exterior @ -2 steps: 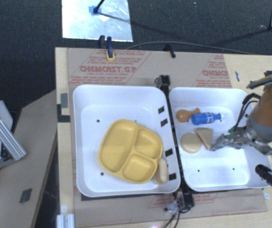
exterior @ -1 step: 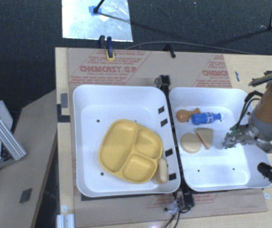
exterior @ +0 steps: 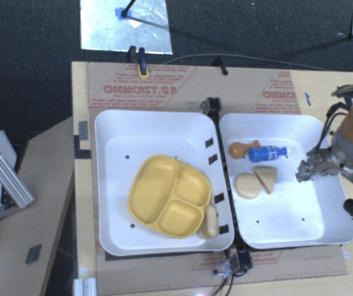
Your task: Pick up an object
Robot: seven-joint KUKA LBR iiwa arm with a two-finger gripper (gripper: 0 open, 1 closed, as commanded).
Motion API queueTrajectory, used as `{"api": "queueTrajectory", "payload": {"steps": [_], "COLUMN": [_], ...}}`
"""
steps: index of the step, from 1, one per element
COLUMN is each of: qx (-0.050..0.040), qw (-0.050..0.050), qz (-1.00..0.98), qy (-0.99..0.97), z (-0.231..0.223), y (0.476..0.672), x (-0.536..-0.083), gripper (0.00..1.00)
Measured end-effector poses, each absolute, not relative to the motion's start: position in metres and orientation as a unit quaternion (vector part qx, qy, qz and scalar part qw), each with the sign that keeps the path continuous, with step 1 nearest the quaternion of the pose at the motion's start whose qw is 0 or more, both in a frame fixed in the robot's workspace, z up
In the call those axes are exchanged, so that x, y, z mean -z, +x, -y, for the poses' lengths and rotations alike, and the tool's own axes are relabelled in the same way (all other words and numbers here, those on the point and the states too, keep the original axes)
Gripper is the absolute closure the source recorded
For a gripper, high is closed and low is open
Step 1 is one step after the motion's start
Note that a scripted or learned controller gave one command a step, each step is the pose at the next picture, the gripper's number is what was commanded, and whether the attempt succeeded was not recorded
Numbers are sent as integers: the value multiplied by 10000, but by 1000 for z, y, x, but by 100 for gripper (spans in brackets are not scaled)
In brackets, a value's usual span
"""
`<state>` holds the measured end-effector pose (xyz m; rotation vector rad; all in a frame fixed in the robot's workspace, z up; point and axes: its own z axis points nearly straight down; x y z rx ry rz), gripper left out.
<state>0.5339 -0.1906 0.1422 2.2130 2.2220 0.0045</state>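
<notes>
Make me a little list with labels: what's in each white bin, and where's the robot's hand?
left bin: yellow tray with three sections, tan piece at its lower right edge
right bin: blue bottle, brown pear shape, round tan piece, wedge
hand: over the right bin's right side, apart from the food toys
holding: nothing seen in it

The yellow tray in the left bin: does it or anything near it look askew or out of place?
The yellow tray lies turned at a slant to the left bin walls, and a small beige piece lies against its lower right edge.
</notes>
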Motion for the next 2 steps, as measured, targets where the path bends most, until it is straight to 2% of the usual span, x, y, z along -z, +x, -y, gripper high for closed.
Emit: {"api": "queueTrajectory", "payload": {"steps": [1, 2], "qx": [-12, -16], "qw": [27, 32], "qz": [-7083, -7089], "qy": [7059, 7053], "z": [193, 189], "y": [529, 532], "x": [-189, -233], "gripper": [100, 100]}}
